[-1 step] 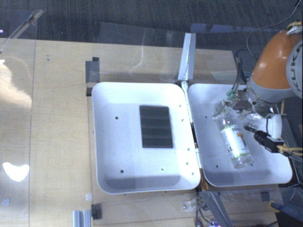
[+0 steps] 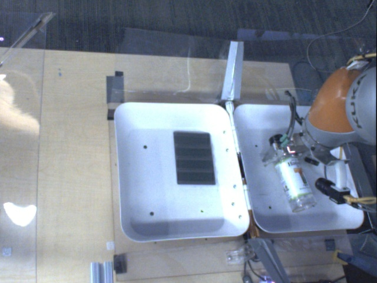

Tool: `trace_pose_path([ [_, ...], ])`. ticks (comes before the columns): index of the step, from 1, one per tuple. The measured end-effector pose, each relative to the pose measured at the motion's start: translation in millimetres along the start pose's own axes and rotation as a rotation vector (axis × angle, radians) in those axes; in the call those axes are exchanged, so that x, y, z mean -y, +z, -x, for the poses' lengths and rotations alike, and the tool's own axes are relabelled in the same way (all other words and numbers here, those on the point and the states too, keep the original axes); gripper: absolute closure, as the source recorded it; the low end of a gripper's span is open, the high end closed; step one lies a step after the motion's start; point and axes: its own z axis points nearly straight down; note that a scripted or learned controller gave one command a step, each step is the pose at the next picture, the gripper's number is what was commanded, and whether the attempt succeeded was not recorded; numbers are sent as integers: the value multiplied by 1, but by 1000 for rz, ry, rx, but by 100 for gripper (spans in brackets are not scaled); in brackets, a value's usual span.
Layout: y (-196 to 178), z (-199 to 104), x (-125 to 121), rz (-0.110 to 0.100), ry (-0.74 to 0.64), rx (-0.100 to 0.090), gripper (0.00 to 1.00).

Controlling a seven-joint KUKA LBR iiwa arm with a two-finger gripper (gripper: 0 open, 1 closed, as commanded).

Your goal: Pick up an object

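Inside right bin, bottle; left bin, slab.

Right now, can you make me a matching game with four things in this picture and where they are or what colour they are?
Things:
1. dark ribbed block
2. clear bottle
3. band on the arm
4. bench

Place or colour:
A. orange
B. lying on its side in the right-hand bin
C. tan
D. flat in the middle of the left-hand bin

Pairs: 1-D, 2-B, 3-A, 4-C
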Motion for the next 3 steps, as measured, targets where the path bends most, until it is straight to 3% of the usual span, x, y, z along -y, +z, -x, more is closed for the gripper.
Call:
trace_pose_path([
  [1, -1, 6, 31, -2, 120, -1, 0],
  [2, -1, -6, 43, 13, -66, 5, 0],
  [3, -12, -6, 41, 19, -67, 6, 100],
])
